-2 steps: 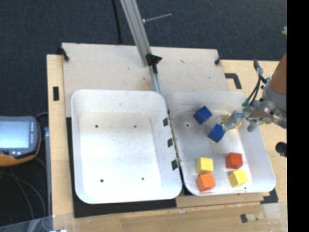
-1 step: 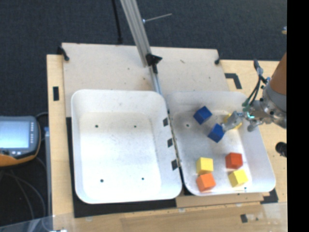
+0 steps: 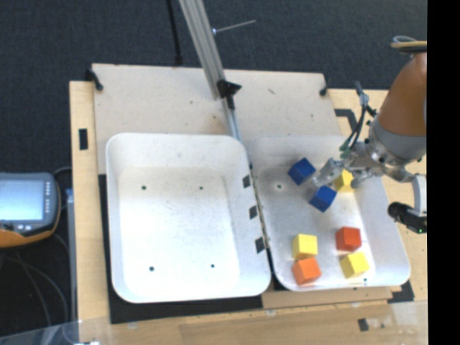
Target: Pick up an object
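Reaching in from the right, the arm (image 3: 405,106) sits low over the right bin (image 3: 381,214), orange band above a grey wrist. Gripper (image 3: 335,172) hangs over the bin's upper middle, metal fingers pointing left-down. Can't tell if the pincer is released or clenched; the tips blur into the blocks under them.

Right bin: shallow white plastic tray, rounded corners, faint speckling. Seven small cubes in it, matte, foam-like or wooden by the look, edges slightly soft.
- blue cube (image 3: 302,170) upper left, just left of the gripper, tilted
- second blue cube (image 3: 323,198) just below the gripper, touching or nearly touching the tips
- yellow cube (image 3: 345,180) partly hidden behind the gripper
- red cube (image 3: 348,238) lower right
- yellow cube (image 3: 305,246) lower middle, with an orange cube (image 3: 307,270) touching it from below
- another yellow cube (image 3: 354,264) near the bottom edge, under the red one

Nothing visibly between the fingers.

Left bin (image 3: 122,192): same white tray, a few dark dots on the floor. An aluminium extrusion post (image 3: 205,45) rises at a slant behind the two bins. Bench (image 3: 158,95) is pale board.
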Controlling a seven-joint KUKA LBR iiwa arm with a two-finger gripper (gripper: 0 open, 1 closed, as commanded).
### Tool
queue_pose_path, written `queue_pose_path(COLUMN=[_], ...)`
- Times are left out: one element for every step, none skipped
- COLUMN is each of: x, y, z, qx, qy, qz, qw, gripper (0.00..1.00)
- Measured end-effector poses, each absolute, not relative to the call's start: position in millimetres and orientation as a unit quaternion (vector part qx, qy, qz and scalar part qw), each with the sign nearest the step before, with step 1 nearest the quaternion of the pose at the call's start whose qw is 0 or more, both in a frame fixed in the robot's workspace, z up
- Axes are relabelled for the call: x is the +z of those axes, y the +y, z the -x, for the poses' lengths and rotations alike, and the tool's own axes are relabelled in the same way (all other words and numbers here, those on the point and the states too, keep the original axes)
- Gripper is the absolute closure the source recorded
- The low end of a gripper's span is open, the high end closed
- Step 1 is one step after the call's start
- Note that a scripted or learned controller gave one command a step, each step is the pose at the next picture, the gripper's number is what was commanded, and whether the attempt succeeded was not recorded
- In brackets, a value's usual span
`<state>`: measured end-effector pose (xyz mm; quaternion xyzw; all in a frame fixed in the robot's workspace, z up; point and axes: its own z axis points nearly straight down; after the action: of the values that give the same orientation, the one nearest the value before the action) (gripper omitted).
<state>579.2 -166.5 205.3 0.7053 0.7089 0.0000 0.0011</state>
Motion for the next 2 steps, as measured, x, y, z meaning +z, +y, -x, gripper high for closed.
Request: queue_pose_path(x=[142, 97], y=[-209, -190], z=[-512.6, -531.1], qx=[-0.0033, -0.0004], qy=[0.705, 0.708], qz=[-0.709, -0.706], qw=[-0.003, 0.002], gripper=[0.0, 0.0])
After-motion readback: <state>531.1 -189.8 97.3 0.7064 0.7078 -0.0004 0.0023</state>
